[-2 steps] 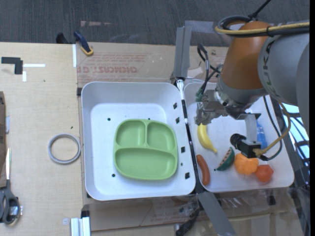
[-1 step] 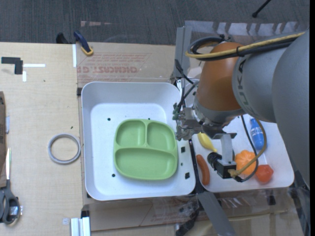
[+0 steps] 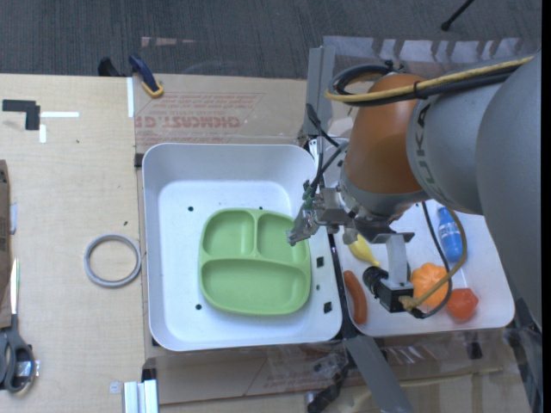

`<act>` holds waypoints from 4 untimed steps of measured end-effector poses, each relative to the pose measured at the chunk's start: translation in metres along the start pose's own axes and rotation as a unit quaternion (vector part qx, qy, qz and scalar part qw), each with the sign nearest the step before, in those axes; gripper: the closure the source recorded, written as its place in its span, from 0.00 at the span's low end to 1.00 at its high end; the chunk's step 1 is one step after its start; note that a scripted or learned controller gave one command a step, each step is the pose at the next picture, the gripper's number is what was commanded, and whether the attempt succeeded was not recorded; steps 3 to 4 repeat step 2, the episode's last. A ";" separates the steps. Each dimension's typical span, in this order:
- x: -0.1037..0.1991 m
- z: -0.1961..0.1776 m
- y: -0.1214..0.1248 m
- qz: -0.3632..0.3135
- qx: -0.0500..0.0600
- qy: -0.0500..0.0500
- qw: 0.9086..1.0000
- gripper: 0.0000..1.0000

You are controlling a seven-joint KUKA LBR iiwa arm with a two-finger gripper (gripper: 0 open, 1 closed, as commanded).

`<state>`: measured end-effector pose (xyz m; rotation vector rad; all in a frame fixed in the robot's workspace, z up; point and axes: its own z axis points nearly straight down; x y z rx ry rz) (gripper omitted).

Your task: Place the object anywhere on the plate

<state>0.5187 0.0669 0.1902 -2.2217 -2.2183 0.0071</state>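
- Scissors [image 3: 15, 355] lie at the near left edge of the bench, well to the left of the green plate [image 3: 255, 263] and nearer the camera than it.
- Hot dog [image 3: 355, 296], reddish, lies along the near left side of the right bin [image 3: 489, 315], just to the right of the plate across the two bin walls; an orange toy [image 3: 430, 284] and a red toy [image 3: 463, 304] sit further right, well apart from the plate.
- Plate itself has three compartments, two small ones at its far side and one long one at its near side, and it rests on the floor of the left bin [image 3: 164, 256] with nothing lying in it.
- Tape ring [image 3: 112, 260], grey-white, lies on the bench left of the plate, outside the bin.
- Gripper [image 3: 300, 229] hangs over the plate's right far corner; whether its fingers are parted or hold anything I cannot tell.
- Yellow banana-like toy [image 3: 361, 249] and a blue bottle [image 3: 448, 233] lie right of the plate in the right bin, partly hidden by the arm [image 3: 448, 136].
- Cardboard sheet [image 3: 207, 114] beyond the plate bears red print, reversed and not clearly readable; a blue clamp [image 3: 145, 74] sits at its far left corner.
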 end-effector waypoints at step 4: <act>0.000 0.000 0.000 0.000 0.000 0.000 1.000 0.00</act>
